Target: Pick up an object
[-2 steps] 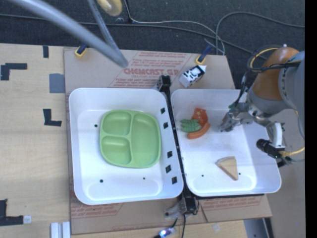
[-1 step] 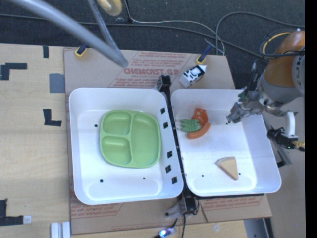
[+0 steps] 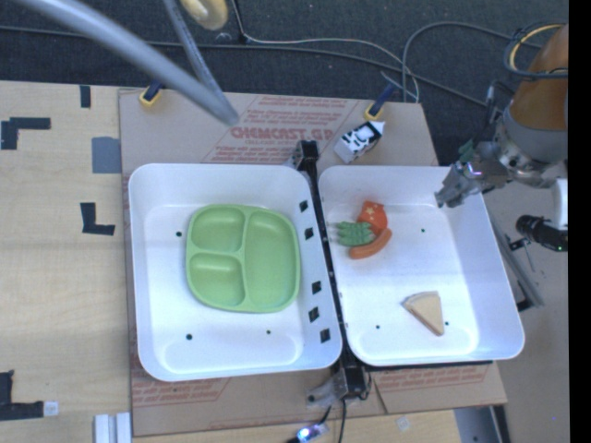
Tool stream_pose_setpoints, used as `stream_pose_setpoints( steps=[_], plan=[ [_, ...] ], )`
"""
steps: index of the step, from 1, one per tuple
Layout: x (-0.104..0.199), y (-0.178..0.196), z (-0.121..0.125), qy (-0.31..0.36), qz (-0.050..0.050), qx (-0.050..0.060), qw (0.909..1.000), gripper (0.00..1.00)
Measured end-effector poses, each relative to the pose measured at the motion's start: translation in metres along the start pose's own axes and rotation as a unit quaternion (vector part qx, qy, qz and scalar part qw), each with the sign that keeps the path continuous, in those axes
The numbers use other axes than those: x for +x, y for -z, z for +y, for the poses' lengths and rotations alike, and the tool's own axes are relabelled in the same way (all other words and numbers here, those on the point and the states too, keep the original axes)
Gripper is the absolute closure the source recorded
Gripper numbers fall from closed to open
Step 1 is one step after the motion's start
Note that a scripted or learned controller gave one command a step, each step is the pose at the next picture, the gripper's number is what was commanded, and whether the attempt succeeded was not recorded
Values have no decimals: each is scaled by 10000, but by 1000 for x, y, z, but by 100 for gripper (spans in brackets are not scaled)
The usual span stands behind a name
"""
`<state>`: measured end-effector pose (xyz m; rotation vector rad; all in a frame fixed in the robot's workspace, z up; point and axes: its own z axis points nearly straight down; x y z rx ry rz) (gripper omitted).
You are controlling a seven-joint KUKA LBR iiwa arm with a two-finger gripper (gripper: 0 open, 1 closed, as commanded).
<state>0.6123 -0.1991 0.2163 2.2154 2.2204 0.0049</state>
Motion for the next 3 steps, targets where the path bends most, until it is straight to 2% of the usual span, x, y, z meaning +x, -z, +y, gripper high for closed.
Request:
stream_pose_setpoints(
  steps=[1,2,3],
  plan=[
    [1,36,1,-2,4,15,10000,100],
    [53,38,15,20,7,29,10000,100],
    [108,22,17,18,10,37,10000,100]
  ],
)
